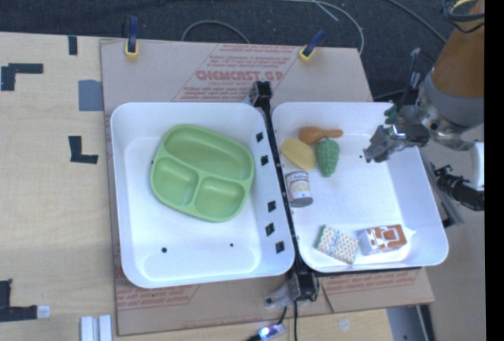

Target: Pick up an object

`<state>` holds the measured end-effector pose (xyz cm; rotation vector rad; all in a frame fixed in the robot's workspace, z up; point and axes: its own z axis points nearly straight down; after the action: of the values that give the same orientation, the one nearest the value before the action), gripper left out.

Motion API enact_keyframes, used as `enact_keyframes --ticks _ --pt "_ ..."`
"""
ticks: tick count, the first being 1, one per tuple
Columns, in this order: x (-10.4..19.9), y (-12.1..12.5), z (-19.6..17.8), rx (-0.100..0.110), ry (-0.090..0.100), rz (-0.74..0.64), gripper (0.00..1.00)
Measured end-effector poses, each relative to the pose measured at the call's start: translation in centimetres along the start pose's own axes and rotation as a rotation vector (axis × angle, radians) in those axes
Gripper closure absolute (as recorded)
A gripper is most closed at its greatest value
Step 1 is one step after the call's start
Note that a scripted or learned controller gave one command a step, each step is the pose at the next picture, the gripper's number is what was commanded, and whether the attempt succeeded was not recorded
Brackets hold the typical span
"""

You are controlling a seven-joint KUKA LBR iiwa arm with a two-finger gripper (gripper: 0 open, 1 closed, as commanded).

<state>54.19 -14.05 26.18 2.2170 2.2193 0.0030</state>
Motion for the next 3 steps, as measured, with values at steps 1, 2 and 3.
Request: enact_keyframes --ticks 1,2,3 --pt "0.0 0.0 -0.9 0.005 0.002 0.000 1.00" --pt "5.8 0.2 0.3 0.006 0.003 -0.005 1.00" --pt "11.6 1.9 1.7 0.007 0.003 -0.006 1.00"
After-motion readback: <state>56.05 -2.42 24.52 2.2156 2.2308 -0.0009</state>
